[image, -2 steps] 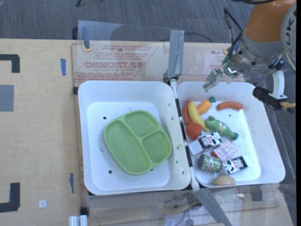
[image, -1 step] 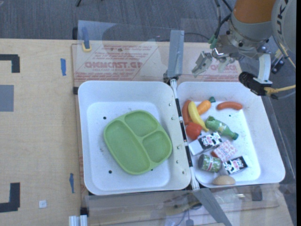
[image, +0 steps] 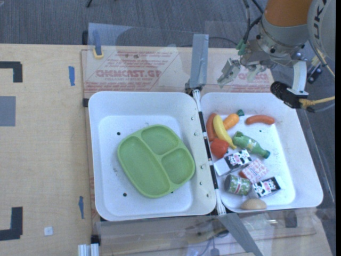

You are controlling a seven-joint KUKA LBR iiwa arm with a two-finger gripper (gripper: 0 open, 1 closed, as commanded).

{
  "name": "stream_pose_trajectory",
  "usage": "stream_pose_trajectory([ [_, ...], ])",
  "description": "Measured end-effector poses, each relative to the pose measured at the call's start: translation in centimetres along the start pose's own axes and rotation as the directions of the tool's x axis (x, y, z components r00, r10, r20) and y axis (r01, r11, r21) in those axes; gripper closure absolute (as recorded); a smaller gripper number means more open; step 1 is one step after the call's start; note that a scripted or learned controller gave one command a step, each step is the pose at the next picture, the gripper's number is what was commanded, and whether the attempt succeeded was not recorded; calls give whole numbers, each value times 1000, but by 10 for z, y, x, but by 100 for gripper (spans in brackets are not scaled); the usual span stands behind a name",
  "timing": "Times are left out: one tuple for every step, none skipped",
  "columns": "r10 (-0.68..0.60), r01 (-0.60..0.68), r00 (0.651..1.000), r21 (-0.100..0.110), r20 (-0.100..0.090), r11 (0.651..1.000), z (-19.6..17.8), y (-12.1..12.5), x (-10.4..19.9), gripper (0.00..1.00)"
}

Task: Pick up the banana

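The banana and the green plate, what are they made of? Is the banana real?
The banana looks like toy plastic: smooth, evenly yellow, lying among other toy foods. The green plate looks like matte moulded plastic, with three compartments. I can't be sure of either.

bench (image: pixel 42 159): you see pale wood grain, matt.
bins (image: pixel 101 143): smooth white plastic with a faint sheen.
plate (image: pixel 155 160): matt green plastic, smooth.
banana (image: pixel 222 130): yellow plastic look, slightly glossy.
bottle (image: pixel 251 144): shiny green plastic.
sausage (image: pixel 259 120): smooth and glossy, red-orange.
cartons (image: pixel 233 160): you see printed card or plastic; which one is unclear.
arm (image: pixel 290 15): glossy orange band over smooth grey casing.
board (image: pixel 133 71): matt cardboard with red print.
floor (image: pixel 53 9): rough grey carpet.
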State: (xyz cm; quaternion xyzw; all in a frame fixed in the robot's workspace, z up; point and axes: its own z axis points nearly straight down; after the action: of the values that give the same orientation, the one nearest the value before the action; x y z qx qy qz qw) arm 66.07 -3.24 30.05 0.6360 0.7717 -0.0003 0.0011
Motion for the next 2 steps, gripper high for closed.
stream_pose_trajectory([
  [0, 0, 1000, 0, 0, 1000, 0, 0, 0, 0],
  [28, -28, 1000, 5, -3, 1000, 118, 5, 38, 0],
])
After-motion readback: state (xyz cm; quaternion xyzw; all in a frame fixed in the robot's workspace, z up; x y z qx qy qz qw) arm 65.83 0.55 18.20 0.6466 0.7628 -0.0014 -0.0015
